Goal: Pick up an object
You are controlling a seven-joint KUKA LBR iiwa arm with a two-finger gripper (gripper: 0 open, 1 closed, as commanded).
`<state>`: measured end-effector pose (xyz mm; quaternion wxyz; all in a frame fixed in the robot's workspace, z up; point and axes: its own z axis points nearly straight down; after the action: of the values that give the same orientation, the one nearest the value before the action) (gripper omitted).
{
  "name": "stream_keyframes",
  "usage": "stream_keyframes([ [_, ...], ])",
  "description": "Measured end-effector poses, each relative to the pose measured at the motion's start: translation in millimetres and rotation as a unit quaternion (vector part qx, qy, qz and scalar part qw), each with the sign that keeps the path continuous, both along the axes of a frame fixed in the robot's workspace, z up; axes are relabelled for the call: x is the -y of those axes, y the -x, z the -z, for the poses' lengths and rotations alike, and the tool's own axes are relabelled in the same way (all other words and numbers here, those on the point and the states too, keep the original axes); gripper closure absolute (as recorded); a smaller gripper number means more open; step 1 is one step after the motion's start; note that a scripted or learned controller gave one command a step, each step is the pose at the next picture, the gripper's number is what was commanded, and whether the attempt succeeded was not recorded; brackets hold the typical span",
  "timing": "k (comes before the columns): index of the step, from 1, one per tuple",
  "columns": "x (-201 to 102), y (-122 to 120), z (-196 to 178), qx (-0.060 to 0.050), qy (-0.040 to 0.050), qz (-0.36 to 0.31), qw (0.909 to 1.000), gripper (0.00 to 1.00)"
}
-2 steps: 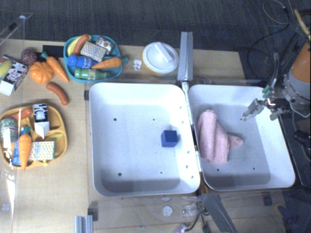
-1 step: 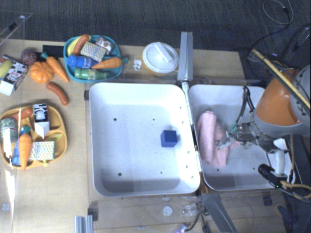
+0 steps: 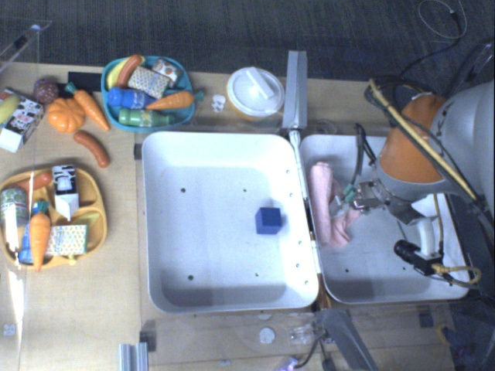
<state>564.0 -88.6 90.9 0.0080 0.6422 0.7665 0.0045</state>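
A light wooden bench (image 3: pixel 116 300) meets dark grey carpet (image 3: pixel 232 14) along its far edge. Black cables (image 3: pixel 445 10) loop across the carpet at the far right. Lighting is even and soft.

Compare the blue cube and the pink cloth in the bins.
The blue cube is small, boxy and dark blue; the pink cloth is long, soft-looking and pale pink. The cube sits alone in the left bin; the cloth lies along the right bin's left wall, beside the gripper. Both rest on white bin floors.
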Motion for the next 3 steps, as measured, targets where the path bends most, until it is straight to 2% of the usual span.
stream_keyframes([
  [1, 0, -67, 1, -0.001, -0.0002, -0.017, 0.9999, 0.0],
  [2, 80, -58, -101, -0.008, -0.0008, -0.013, 0.9999, 0.0],
  [3, 40, -84, -3, -0.006, 0.0002, -0.083, 0.9965, 0.0],
])
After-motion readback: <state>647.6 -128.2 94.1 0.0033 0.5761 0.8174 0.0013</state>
